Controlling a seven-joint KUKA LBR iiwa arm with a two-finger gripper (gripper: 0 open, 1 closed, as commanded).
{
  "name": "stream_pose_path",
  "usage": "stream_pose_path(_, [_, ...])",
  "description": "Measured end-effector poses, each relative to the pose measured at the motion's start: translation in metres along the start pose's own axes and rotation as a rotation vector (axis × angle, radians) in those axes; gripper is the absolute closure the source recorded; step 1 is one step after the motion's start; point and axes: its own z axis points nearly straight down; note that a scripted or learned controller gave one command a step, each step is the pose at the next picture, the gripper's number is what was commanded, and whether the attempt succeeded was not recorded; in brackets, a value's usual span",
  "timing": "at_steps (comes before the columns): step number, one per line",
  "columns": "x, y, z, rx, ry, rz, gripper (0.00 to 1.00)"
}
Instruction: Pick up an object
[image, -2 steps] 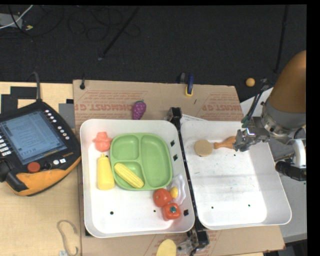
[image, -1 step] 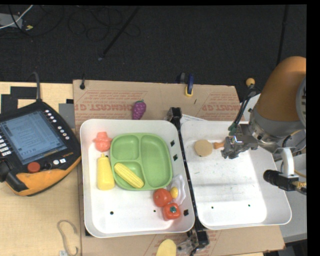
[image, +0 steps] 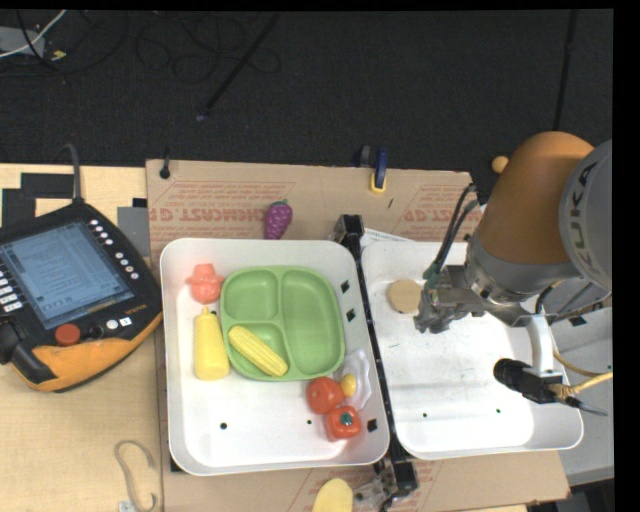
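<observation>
My gripper (image: 432, 318) hangs low over the left part of the right bin (image: 480, 420), dark and seen from above. Just to its left lies a flat tan round piece (image: 403, 296), close to or touching the gripper; nothing shows between the fingers. The left bin (image: 250, 440) holds a green divided plate (image: 300, 305) with a yellow corn cob (image: 258, 351) on it. Beside the plate are a yellow bottle (image: 209, 346) and a pink toy (image: 203, 284). In front sit a red tomato (image: 323, 394), a red pepper (image: 343, 423) and a small yellow piece (image: 348, 384).
Purple grapes (image: 278, 218) lie on the cardboard behind the left bin. A yellow lemon (image: 333, 495) sits at the front edge below the bins. A teach pendant (image: 70, 290) rests on the bench at the left. The arm's bulk (image: 540, 230) overhangs the right bin's back right.
</observation>
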Motion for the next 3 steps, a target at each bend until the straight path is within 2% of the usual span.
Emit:
stream_pose_path(1, [0.052,-0.014,0.010,0.000,0.001,-0.001,1.00])
stream_pose_path(3, [0.125,-0.043,-0.007,0.000,0.000,0.000,1.00])
